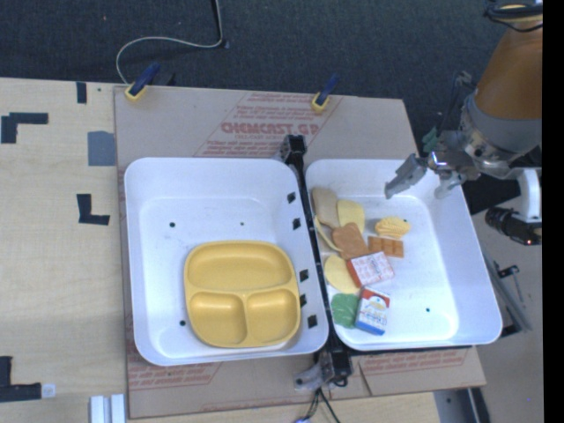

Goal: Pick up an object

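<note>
Closest to the camera is the yellow divided tray [242, 292], sitting in the near half of the left bin [150, 201], probably parked there as the drop-off spot since nothing else shares that bin. All the pickable stuff is in the right bin [458, 263], bunched up against its left wall right by the divider between the two bins: a few pale yellow and tan flat pieces [339, 214], a little corn cob [392, 228] toward the middle, a white and red packet [374, 270], a green piece [345, 308] and a small carton with a blue edge [374, 313] nearer the front edge. The gripper [414, 173] is up over the far edge of the right bin, tilted down toward the pile but well clear of it, nothing between its fingers. They look spread apart to me, like it's lining up a grab. My guess is the corn is the easiest target since it sits a bit apart from the heap.
</note>
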{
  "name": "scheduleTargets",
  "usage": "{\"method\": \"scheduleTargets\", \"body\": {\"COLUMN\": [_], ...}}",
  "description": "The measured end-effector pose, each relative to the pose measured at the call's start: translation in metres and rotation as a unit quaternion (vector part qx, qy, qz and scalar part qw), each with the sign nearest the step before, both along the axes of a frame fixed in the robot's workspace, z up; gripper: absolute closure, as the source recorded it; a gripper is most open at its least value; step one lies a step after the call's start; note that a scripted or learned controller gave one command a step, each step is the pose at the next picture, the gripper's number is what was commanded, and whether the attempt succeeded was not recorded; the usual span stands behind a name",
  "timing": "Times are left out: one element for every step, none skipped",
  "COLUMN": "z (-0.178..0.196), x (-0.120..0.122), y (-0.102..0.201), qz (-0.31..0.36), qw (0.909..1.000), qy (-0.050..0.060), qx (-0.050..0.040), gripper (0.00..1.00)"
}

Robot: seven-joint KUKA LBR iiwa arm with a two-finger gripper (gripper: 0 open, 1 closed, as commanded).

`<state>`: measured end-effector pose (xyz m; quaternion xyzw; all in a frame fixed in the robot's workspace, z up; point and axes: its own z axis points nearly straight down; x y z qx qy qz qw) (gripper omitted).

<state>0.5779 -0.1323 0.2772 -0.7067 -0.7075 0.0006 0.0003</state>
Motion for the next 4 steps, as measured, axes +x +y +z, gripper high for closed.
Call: {"method": "scheduleTargets", "body": {"z": [-0.134,-0.193,-0.180,-0.087], "x": [0.012,0.002,0.003,-0.014], "y": [-0.062,-0.034,-0.035,0.053], "qz": [-0.002,0.000,0.000,0.004], "qw": [1.0000,1.0000,1.0000,1.0000], "qy": [0.005,-0.001,-0.004,-0.004], "qx": [0.0002,0.0000,-0.0011,0.0014], "gripper": [0.00,0.00,1.00,1.00]}}
